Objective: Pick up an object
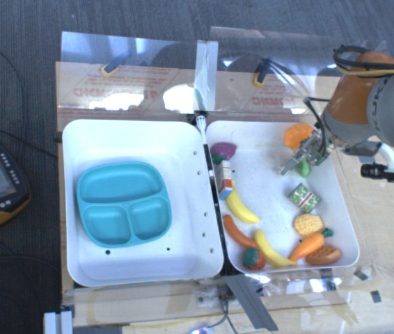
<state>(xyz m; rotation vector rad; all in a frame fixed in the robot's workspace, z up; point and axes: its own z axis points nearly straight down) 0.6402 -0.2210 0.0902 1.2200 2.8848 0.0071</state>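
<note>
Nearest items, right bin [343, 207], near edge: strawberry [253, 258], long banana [272, 250], carrot [307, 245], brown bread-like piece [323, 255]. Slightly farther: corn cob [308, 224], green patterned block [303, 197], a second banana [241, 208], a reddish sausage-shaped piece [236, 231]. Against the divider: purple piece [223, 149] and a small upright multicoloured item, type unclear.

Left bin [85, 256]: one teal three-compartment tray [122, 202].

Far right corner of the right bin: orange round fruit [298, 136], touching or just beside the gripper [307, 157].

Handling, judged: toy food, probably light hollow plastic, stiff and smooth, apt to slip or roll under a pinch. The round fruit is best taken across its widest part; elongated pieces across the short axis at mid-length.

Arm: enters from the right, orange band high, wrist angled down and leftward.

Pincer: low over the bin floor with a small green item [303, 169] at its tips; whether it is spread or closed cannot be told, nor whether anything is actually gripped.
</note>
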